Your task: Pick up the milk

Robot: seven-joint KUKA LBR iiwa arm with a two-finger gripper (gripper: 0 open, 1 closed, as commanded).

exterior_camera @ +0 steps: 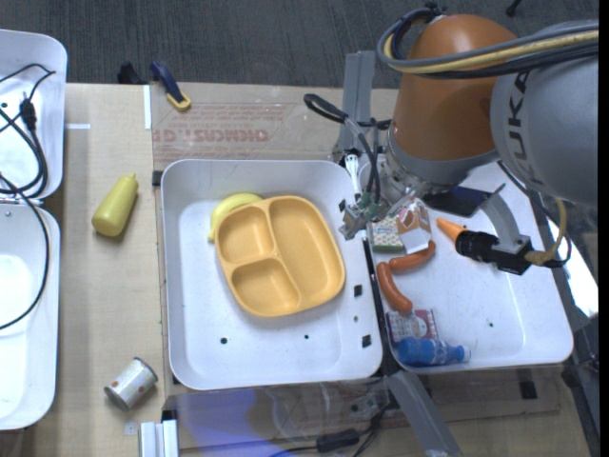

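The milk [392, 228] is a small carton with a green and white face and a brown patch. It lies tilted near the left wall of the right bin [514, 322]. My gripper [367, 204] hangs below the orange wrist band, right at the carton's upper left edge and over the gap between the two bins. From this angle the arm hides the carton's top, so I cannot see whether the gripper touches it.
Two sausages [411, 258] [395, 290], a carrot [451, 227] and a blue bottle [433, 352] lie in the right bin. The left bin [190, 341] holds a yellow divided plate [278, 253] and a banana [232, 208]. A mustard bottle [115, 206] and a can [130, 382] lie on the bench.
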